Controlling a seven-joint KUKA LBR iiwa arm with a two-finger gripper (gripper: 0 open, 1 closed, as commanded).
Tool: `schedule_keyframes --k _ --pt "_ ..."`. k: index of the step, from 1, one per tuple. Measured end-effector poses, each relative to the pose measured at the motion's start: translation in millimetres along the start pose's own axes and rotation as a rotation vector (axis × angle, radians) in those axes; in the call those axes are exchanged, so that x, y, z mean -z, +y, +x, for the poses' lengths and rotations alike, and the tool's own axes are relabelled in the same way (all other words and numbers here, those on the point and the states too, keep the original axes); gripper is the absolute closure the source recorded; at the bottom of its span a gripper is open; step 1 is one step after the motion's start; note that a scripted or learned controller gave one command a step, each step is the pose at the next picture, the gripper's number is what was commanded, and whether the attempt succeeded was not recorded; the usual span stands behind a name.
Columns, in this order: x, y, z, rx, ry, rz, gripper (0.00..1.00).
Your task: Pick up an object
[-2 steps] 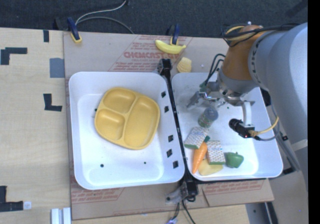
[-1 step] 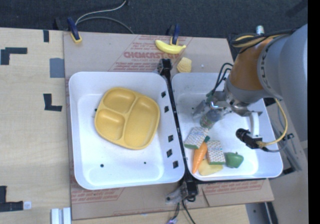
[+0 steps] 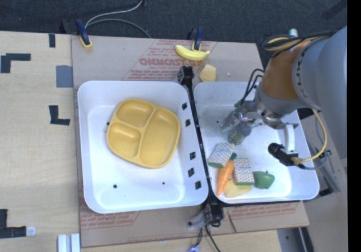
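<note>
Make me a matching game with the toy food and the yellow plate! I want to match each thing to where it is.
Things:
1. yellow plate
2. banana
3. carrot
4. green pepper

Places:
A. on the cardboard behind the bins
B. right bin, near its front right corner
C. in the left bin
D. right bin, lying between two sandwich pieces

Pairs: 1-C, 2-A, 3-D, 4-B

two white bins [image 3: 90, 149] – one yellow tray [image 3: 144, 132] (divided), one carrot [image 3: 225, 175].

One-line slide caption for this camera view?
Gripper hovers in the right bin above toy carrot; yellow tray fills left bin.
</note>
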State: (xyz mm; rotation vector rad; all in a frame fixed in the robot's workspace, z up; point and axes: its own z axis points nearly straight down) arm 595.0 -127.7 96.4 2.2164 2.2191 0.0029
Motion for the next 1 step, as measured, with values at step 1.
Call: schedule_keyframes --k 1 --pt "88.1 -8.3 66.0 0.001 0.003 0.005 1.00"
